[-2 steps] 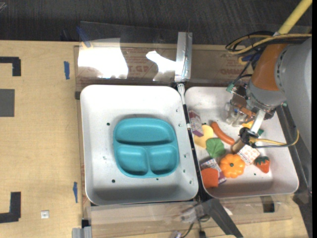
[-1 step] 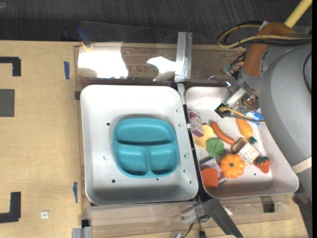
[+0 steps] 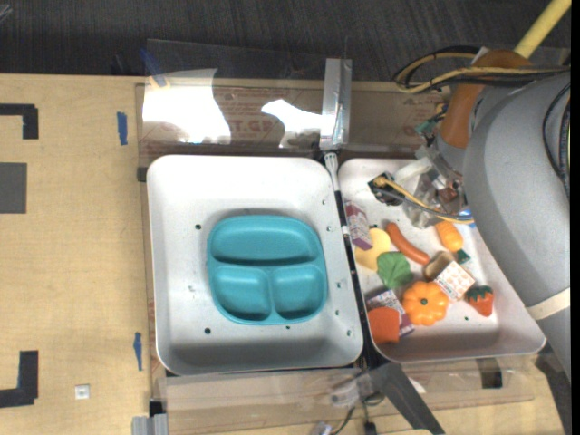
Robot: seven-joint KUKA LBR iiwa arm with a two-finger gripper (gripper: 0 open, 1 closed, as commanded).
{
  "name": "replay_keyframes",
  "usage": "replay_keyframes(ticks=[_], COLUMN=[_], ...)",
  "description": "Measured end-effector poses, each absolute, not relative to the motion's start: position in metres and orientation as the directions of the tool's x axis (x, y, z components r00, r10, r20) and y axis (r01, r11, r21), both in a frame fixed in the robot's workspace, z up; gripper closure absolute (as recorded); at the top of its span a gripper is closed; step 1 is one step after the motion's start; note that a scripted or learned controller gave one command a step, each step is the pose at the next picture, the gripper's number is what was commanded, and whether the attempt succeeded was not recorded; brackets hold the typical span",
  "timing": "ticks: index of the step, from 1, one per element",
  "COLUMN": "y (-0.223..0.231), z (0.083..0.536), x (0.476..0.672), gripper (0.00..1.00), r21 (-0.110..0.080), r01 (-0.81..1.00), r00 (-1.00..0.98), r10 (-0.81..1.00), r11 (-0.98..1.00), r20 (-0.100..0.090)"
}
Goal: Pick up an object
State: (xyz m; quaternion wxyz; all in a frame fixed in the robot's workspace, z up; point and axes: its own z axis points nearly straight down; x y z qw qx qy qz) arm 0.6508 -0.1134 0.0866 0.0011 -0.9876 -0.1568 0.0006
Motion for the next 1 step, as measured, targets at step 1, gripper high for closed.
replay_keyframes(ticks=[1], y=[-0.0913], z=[0.0866], x=[0.6545], gripper=[1.00], r21=[0.000], r01=[0.201], r00=[0.980], r10=[0.201], r11=[-0.980], r20=[0.002])
